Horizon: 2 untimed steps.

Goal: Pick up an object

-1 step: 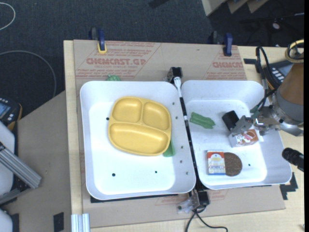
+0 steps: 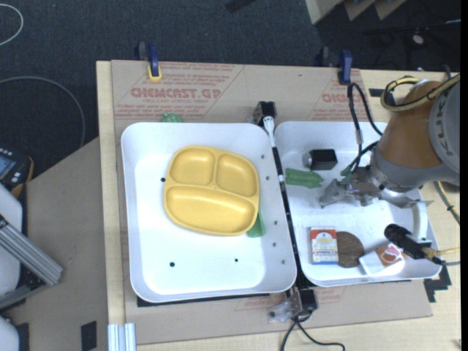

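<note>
Camera view from above: nearest is the lip of a tan board (image 2: 205, 86) printed with red letters, bearing two shallow white bins, the left bin (image 2: 146, 196) and the right bin (image 2: 344, 218), touching along one side. At the right bin's near end, three things lie close together: one small red-and-white box (image 2: 323, 246), one brown oval piece (image 2: 349, 248) touching it, and one white scrap with a red mark (image 2: 387, 258). Further in, the gripper (image 2: 330, 193) sits low, just beside a green oblong piece (image 2: 303, 178); released or clenched, I cannot tell. Beyond lies one small black block (image 2: 322, 158). Left, one yellow three-compartment plastic plate (image 2: 212, 191) covers a green scrap (image 2: 256, 229). Farthest, two blue clamps (image 2: 153, 61) grip the board, then dark carpet (image 2: 110, 20).
</note>
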Motion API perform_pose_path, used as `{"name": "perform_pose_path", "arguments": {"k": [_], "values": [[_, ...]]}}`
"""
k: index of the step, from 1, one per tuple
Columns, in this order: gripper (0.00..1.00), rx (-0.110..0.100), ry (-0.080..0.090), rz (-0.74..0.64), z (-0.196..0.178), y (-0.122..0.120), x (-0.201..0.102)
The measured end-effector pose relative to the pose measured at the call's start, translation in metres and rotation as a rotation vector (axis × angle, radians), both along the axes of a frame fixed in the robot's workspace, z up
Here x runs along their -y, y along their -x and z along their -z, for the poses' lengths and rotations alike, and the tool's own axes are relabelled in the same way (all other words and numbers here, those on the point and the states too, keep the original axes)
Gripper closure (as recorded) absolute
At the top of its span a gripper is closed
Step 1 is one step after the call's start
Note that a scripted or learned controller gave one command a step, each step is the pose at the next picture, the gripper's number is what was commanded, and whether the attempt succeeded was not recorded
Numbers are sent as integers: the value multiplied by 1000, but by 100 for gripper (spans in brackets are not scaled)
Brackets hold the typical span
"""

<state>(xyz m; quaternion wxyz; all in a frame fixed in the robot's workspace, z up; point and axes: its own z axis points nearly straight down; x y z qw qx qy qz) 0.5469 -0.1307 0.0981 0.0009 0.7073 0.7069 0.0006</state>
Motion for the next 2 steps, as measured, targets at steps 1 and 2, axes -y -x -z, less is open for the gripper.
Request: {"name": "perform_pose_path", "arguments": {"k": [1,2], "values": [[0,4,0,-5,13,-67,-19],[0,1,-5,-7,-93,18,-92]]}}
